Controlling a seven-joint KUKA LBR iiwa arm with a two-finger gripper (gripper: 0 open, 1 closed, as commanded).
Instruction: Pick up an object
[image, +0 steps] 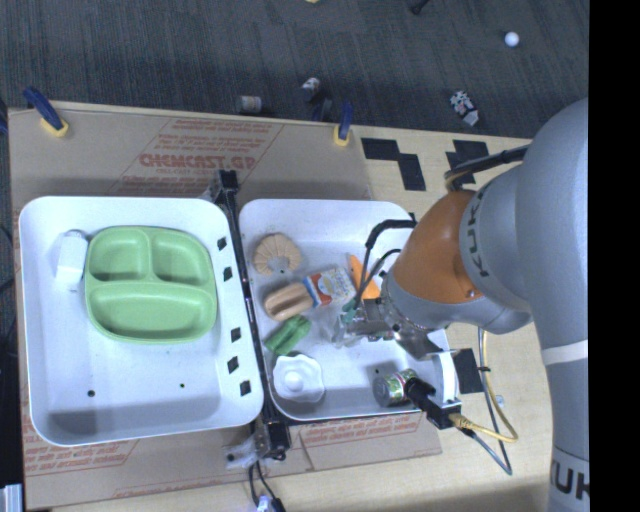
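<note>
The right bin (330, 215) holds a round tan disc (275, 253), a toy hot dog (287, 298), a green pickle-like piece (286, 335), a white lid-like cup (297, 378), a small printed packet (328, 286), an orange carrot-like piece (359, 276) and a small can (394, 387). My gripper (354, 322) reaches down into the middle of this bin, just right of the green piece and below the packet. The wrist and its orange band cover the gripper's tip, and what lies directly under it is hidden.
The left bin (130, 410) carries a green divided plate (150, 285) and a white bottle-like object (70, 256) at its left wall. A black divider (240, 300) runs between the bins. Cables (490, 425) trail off the bench's right side.
</note>
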